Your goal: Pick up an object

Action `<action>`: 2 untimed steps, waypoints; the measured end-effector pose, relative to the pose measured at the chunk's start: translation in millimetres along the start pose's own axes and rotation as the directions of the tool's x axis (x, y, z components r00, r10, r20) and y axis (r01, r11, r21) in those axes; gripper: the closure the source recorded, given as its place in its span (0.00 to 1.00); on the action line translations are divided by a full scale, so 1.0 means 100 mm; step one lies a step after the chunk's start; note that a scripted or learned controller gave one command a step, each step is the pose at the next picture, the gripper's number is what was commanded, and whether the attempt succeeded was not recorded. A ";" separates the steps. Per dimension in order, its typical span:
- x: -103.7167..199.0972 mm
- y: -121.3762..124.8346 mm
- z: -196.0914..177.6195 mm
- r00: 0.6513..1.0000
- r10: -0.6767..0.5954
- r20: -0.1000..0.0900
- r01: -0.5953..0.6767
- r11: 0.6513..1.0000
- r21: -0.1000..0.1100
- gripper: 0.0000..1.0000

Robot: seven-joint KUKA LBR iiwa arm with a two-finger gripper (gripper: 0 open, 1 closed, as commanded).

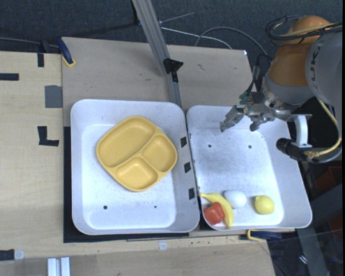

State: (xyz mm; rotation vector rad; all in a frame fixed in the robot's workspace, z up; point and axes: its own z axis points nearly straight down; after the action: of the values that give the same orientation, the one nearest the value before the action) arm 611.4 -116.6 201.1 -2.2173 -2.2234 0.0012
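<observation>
Hovering: the gripper [240,121] hangs over the far end of the right bin [250,154], above bare white floor, with nothing beneath it to take.
Gripper state: its two fingers are spread well apart and nothing sits between them, so it has hold of nothing.
Arm: the grey arm [310,56] with its orange band reaches in from the right, its wrist just past the bin's far right corner.
Objects to pick: four small things huddle at the near end of the right bin, well apart from the gripper: a banana [221,203], a red piece [214,213] touching it, a white ball [236,198] just beside the banana, and a yellow lemon [264,204] a little off to the right.
Left bin: the left bin [86,154] bears a yellow divided plate [137,153], lying flat near its middle.
Step in hand: judged from this, the approach has not yet closed on any object; the pick itself is still to do.
Next move: it calls for travel along the right bin toward its near end, then a descent with the fingers kept apart over a single object.
Best candidate: the lemon looks the easiest, standing alone; the banana, red piece and ball crowd each other and the bin wall.
Risk: closing on the crowded group could knock things aside.
</observation>
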 end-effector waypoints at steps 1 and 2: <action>0.00 0.00 0.00 1.000 0.000 0.000 0.000 1.000 0.000 0.00; 0.04 -0.03 0.64 1.000 0.001 0.000 -0.001 1.000 0.007 0.00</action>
State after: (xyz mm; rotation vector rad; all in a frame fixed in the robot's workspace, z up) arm 608.0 -112.2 136.8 -2.2150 -2.2193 0.0091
